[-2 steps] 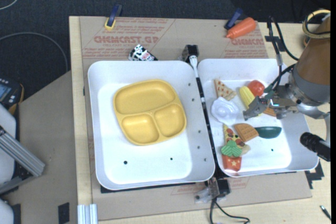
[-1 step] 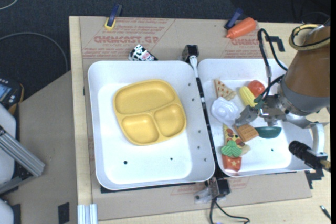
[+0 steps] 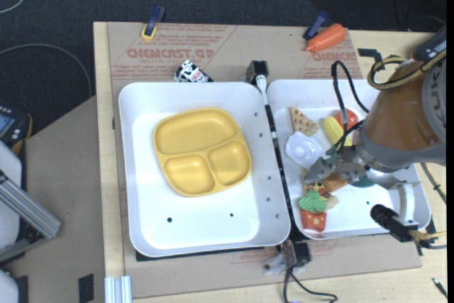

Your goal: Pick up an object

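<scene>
The bench (image 3: 213, 46) carries two white bins. The left bin (image 3: 142, 209) holds a yellow divided plate (image 3: 202, 150). The arm (image 3: 401, 124) (grey, orange-banded) reaches over the right bin (image 3: 347, 220), its gripper (image 3: 333, 170) low among the toys; whether its jaws are wide or narrow I cannot tell. Beside it lie a clear plastic piece (image 3: 303, 150), a strawberry toy (image 3: 313, 211), a yellow corn toy (image 3: 333, 128) and a pizza slice (image 3: 303, 121).

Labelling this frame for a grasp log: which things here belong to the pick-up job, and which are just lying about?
Job: two-finger gripper; clear plastic cup; yellow corn toy; triangular pizza-slice toy; red fries-box toy.

Lying about: yellow divided plate; orange clamp; black-and-white cow toy.
</scene>
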### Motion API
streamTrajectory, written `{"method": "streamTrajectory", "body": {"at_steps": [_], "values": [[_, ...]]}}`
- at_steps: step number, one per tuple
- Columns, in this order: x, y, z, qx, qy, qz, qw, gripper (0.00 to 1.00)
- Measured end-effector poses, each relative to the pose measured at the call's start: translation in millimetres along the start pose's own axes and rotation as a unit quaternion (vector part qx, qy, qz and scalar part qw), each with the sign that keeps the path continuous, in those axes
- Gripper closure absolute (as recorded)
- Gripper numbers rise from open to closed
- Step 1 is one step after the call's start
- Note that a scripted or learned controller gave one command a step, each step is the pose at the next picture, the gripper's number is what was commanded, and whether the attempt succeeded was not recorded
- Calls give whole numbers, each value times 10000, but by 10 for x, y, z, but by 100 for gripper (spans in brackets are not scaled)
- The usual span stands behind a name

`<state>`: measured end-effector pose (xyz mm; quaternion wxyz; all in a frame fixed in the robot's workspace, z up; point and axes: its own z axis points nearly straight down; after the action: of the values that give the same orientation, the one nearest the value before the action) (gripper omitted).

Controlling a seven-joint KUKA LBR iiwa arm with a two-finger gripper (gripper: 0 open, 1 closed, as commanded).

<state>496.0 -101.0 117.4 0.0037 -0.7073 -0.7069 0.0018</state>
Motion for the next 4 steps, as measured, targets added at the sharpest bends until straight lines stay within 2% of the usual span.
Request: {"method": "streamTrajectory", "body": {"at_steps": [1,2,4], "values": [[-16,21,309,-65,-33,8,10000,0],[-29,39,176,-111,-50,19,9999,100],[90,141,-1001,-70,-20,-12,10000,100]]}}
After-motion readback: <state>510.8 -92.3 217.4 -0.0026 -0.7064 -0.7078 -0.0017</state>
